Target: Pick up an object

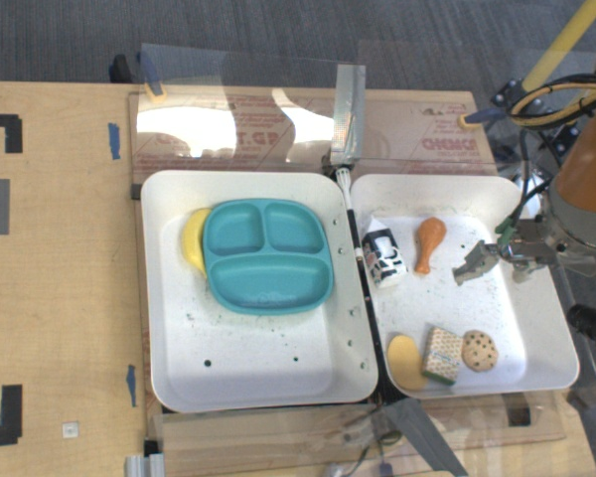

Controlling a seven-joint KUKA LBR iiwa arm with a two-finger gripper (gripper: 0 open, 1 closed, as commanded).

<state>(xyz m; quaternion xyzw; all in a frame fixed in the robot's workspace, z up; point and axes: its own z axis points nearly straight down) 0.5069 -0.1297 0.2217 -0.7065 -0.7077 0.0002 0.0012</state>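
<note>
Objects are lying loose in the right bin [536,366], and none is singled out, so any of them could be the pick. Closest to the gripper [474,263] is the orange drumstick [429,243], lying a little to its left near the bin's far half. Further left, by the divider, a small black-and-white carton [381,255] is standing. Along the near edge a cookie [479,350], a green-and-tan sponge block [441,354] and a yellow piece [404,361] are sitting tight together, the block touching both neighbours.

The gripper is hovering over bare bin floor at the right side, holding nothing; whether its jaws are wide or narrow I cannot tell from this slant.

Risk, as I judge it: closing where it is now would catch nothing. Going for the near cluster could nudge two things at once, and the rounded drumstick may roll or slip out.

The left bin [169,296] is holding a teal divided plate [268,254] over something yellow [192,238]. Both bins are sitting on a cardboard-topped desk [50,266], grey carpet beyond.
</note>
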